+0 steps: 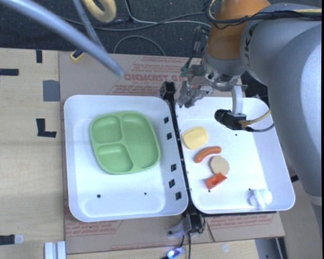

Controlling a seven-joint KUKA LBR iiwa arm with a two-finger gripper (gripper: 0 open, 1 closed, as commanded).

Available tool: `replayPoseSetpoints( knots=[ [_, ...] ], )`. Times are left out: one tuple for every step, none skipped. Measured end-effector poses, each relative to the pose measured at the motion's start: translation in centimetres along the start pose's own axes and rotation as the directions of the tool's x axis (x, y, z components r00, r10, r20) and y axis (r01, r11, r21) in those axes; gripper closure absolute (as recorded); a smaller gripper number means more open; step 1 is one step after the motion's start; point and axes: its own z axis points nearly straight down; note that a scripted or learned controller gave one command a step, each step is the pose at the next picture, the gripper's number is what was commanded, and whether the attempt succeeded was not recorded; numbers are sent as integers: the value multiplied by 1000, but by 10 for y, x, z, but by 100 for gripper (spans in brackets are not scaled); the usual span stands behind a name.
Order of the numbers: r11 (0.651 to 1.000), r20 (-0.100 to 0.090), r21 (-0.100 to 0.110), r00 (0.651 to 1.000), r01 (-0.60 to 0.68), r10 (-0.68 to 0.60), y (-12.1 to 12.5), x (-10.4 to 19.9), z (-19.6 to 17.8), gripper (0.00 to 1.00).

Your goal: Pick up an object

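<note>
From above, the gripper (188, 97) hangs at the right bin's (270, 166) twelve o'clock corner — whether its fingers are apart or together I cannot tell. The yellow piece (195, 137), sausage (207, 154), tan slice (219, 165) and red bit (215, 181) lie toward six o'clock (apart from it) — the green tray (124, 142) lies in the left bin (81, 188).

I make out faint red lettering on the brown cardboard sheet (146, 75) beyond the bins, unreadable.
</note>
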Motion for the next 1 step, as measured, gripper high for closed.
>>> replayPoseSetpoints(
  knots=[
    [1000,0,1,1000,0,0,5,50,-9,100]
  ],
)
